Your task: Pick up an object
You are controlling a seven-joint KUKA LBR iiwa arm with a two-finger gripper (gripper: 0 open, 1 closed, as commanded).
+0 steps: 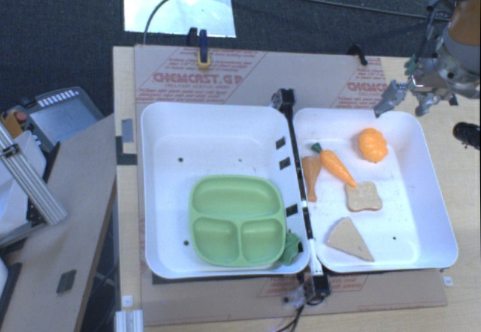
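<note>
A: where's the gripper (406, 96)?

B: up at 1 o'clock, over the back rim of the right bin (428, 165), fingers spread, nothing between them.

A: and the stuff to grab?

B: in that bin. Orange fruit (373, 144) nearest at 1, carrot (335, 165) just left of it, toast slice (364, 197) and sandwich wedge (349, 239) toward 4. Green plate (234, 219) sits in the left bin (173, 173).

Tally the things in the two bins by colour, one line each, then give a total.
Orange: 3 (round fruit, carrot, wedge by the divider)
Tan: 2 (bread slice, triangular wedge)
Green: 2 (divided tray, small piece beside it)
Total: 7
</note>
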